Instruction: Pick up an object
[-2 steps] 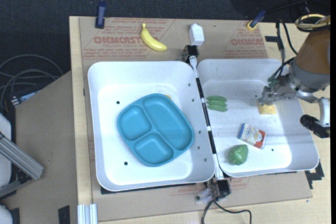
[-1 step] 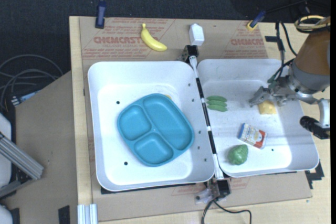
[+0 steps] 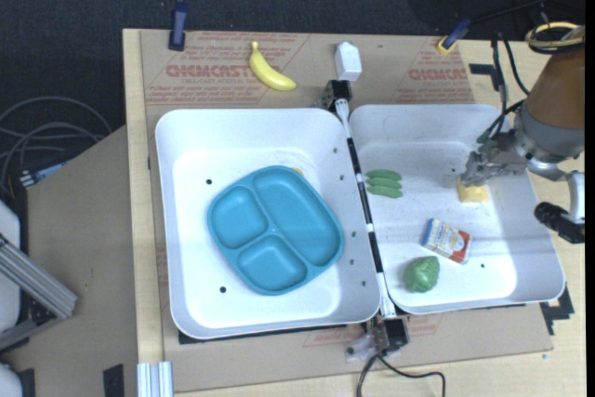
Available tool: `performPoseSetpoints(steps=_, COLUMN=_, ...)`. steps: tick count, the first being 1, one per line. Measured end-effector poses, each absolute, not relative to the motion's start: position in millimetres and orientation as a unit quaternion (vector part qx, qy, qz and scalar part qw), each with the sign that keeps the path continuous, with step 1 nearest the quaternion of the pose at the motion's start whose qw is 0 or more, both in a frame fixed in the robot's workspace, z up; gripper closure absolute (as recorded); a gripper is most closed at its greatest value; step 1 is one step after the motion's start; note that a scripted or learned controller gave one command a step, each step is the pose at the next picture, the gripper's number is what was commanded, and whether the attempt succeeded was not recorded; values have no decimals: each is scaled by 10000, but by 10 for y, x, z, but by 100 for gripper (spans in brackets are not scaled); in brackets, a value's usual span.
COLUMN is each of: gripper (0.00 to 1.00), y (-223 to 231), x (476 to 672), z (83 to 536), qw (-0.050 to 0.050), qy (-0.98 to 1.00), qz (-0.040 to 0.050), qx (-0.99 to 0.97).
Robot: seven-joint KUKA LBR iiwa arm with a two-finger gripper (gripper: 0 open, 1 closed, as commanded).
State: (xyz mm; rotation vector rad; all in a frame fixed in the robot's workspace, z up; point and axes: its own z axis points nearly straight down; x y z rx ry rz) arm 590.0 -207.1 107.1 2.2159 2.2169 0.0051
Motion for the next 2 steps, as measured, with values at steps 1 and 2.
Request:
performPoseSetpoints(steps=1, gripper=0, y=-2071, x=5898, z=1069, qw=33, qy=7073, qz=15, qx=7069)
performPoseSetpoints(steps=2, gripper=100, y=-2072, x=5905, z=1171, qw=49, qy=7073, qz=21, qx=7069)
